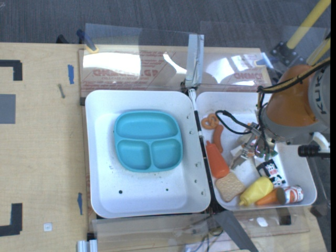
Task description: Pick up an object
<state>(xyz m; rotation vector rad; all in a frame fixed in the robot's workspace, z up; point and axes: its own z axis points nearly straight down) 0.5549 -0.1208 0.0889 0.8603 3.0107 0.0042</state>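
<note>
My one camera sits fixed above the bench (pixel 37 140), looking down at a slant from a middling height, near enough that the two white bins take up most of the frame. The left bin (pixel 100 140) sits just left of centre, and the right bin (pixel 302 177) runs toward four o'clock. Grey floor (pixel 157 4) beyond the bench crosses the top at twelve o'clock, so the lens tips away from the bench's near edge at six. My arm (pixel 294 104) enters from three o'clock, partly cut by the frame's edge.
</note>
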